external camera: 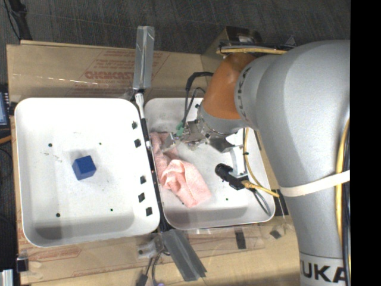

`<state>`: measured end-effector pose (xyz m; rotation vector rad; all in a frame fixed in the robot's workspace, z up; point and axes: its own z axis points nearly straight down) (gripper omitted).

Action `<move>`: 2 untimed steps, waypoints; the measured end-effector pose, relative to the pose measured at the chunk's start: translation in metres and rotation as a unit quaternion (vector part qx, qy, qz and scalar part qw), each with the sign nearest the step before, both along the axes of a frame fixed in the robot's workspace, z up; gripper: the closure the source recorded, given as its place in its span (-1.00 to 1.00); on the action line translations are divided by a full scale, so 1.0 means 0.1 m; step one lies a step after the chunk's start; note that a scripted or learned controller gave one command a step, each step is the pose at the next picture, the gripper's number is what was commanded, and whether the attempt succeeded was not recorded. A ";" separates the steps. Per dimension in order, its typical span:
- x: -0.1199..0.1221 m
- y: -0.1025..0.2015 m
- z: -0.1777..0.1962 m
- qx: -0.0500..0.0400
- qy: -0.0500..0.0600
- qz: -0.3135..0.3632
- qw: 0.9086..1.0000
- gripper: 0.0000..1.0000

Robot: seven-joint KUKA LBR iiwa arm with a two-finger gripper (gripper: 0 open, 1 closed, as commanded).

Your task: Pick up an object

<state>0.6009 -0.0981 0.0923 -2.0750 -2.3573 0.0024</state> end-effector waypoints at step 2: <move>-0.18 -0.02 0.00 0.000 0.001 -0.024 1.000 -1.00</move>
